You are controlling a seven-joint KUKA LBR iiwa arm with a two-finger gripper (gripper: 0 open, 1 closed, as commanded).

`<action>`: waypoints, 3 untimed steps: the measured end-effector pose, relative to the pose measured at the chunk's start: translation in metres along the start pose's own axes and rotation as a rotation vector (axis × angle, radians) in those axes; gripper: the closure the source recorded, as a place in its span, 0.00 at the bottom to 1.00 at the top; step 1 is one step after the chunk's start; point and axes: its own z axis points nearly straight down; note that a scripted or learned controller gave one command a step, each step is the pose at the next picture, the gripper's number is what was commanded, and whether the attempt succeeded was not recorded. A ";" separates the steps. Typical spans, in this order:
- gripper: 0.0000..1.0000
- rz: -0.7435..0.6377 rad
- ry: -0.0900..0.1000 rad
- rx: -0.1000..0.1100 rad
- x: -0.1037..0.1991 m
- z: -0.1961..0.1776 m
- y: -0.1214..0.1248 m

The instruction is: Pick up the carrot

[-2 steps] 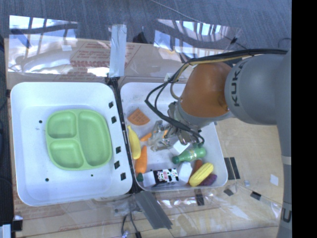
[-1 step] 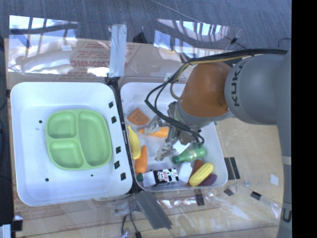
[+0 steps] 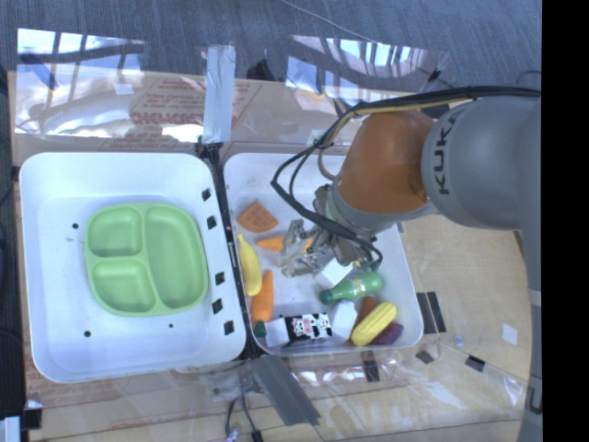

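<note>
Carrot [image 3: 264,296] lies in the right bin [image 3: 241,175], near its left wall, beside a yellow banana [image 3: 248,263]. A smaller orange piece [image 3: 271,243] sits just beyond it. The gripper [image 3: 299,251] hangs over the bin's middle, right of the carrot; whether it is open I cannot tell, and nothing shows in it. Approach seems under way: next, shift left and descend. The arm [image 3: 405,168] hides the bin's far right part.

Bins [image 3: 55,339]: smooth white plastic, slightly glossy.
Divided plate [image 3: 147,258]: matt green plastic.
Carrot [image 3: 264,295]: smooth orange plastic.
Arm [image 3: 479,164]: smooth grey casing, glossy orange band.
Gripper [image 3: 299,251]: bare shiny metal.
</note>
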 end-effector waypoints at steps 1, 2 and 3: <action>1.00 -0.168 -0.001 0.002 0.057 0.023 0.035; 0.00 -0.171 -0.034 0.013 0.047 0.016 0.034; 0.00 0.097 -0.003 0.001 -0.028 0.022 0.019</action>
